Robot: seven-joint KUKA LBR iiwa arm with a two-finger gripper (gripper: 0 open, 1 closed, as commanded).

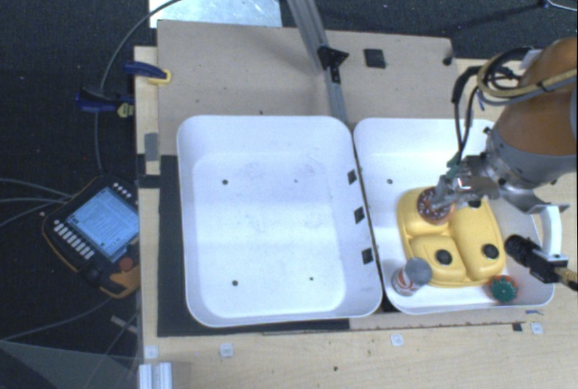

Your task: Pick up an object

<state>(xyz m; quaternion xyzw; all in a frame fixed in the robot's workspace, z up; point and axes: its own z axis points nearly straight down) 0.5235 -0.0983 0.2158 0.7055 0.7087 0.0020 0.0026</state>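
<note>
Along the near rim of the right bin (379, 143), a small grey-topped object (414, 274) and a green ball (502, 290) flank the front of a yellow plastic toy (452, 238) with dark round spots. Just beyond them, the gripper (440, 205) is down on the toy's far left part, over a brownish round piece; whether its fingers are spread or closed I cannot tell. The left bin (194, 198) sits alongside on the brown surface (244, 71).
</note>
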